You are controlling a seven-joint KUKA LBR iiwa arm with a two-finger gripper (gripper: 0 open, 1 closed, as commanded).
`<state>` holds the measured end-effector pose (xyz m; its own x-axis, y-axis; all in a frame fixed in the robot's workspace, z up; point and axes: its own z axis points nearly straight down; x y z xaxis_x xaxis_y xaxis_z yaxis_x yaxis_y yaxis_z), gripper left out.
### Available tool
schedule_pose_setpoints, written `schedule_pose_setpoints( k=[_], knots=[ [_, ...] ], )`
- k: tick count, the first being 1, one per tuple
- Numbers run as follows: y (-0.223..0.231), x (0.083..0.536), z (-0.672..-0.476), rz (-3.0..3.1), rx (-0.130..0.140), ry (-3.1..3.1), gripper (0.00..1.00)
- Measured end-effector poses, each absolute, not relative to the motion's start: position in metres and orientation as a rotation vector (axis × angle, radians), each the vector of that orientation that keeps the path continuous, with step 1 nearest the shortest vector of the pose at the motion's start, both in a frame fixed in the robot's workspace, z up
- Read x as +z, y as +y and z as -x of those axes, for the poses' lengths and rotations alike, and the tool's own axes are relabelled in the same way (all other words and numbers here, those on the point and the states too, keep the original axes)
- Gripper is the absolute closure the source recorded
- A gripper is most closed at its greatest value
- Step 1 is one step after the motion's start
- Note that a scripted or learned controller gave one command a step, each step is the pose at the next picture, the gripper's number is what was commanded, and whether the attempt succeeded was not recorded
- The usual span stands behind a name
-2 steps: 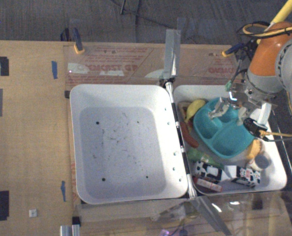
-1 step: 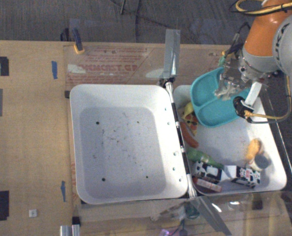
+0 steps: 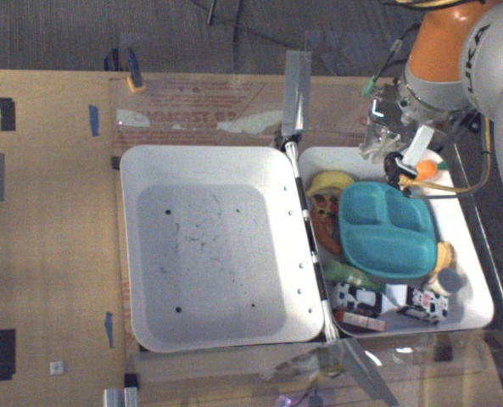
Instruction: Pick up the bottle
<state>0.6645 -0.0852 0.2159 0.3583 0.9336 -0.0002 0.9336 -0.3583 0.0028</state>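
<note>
Teal plastic catches the eye in the right bin (image 3: 476, 303), where a divided plate (image 3: 387, 231) lies on a heap of small things, below the claw (image 3: 377, 148) in the view and a touch to its right. We see the claw at that bin's far rim, near the corner it shares with the left bin (image 3: 209, 244), hanging from the grey arm (image 3: 497, 49); whether it stands wide or narrow we cannot tell. What we take for the bottle (image 3: 344, 271), a green shape lying flat, sits well below the claw and slightly to its left, its right end hidden under the plate's near edge. Just right of the claw lies an orange piece (image 3: 427, 170), close beside it. Below the claw and to its left, a yellow fruit (image 3: 332, 181) touches the plate's far left corner, with a red toy (image 3: 322, 214) just under it. Farther down than the bottle, two black-and-white pieces (image 3: 357, 297) lie along the bin's near wall, well apart from the claw. The left bin stretches away to the claw's left across the brown bench (image 3: 47, 227).
</note>
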Motion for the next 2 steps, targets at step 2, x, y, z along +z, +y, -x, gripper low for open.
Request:
schedule_pose_setpoints(
  k=[2],
  knots=[
    [-0.103, 0.098, -0.623, -2.708, 0.011, 1.591, 0.00]
  ],
)
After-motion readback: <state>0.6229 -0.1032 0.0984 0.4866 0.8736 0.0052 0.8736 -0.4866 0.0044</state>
